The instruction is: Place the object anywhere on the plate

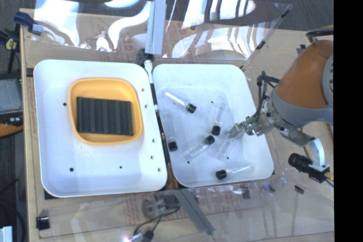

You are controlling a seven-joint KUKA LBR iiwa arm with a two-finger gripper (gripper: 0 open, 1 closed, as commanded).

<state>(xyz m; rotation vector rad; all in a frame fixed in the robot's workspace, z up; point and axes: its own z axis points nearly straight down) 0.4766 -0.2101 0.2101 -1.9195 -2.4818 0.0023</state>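
- Claw (245, 126): sits low over right bin (249, 170), near its right wall. Metal tip visible; can't tell whether spread or pressed together. Nothing seen pinched.
- Task objs: clear vials w/ black caps, all in right bin. Nearest vial (214, 122) lies just left of claw, upright-ish along bin axis, cap at near end. Second vial (200, 147) left and below claw. Third vial (232, 172) below claw, near bin's front wall. Fourth vial (181, 102) well left and above claw. Loose black cap (172, 146) far left of claw, by bin divider.
- Plate (105, 113): yellow, dark ribbed insert, in left bin (51, 167), well left of claw, across both bins.
- Handling (judgement): vials look light, rigid, smooth; likely slippery and prone to roll. Clear plastic or glass, unknown; treat as fragile.
- Grip advice: take across mid-body, fingers square to long axis; avoid cap end.
- Worktop (317, 201): cabling and fittings right of claw.
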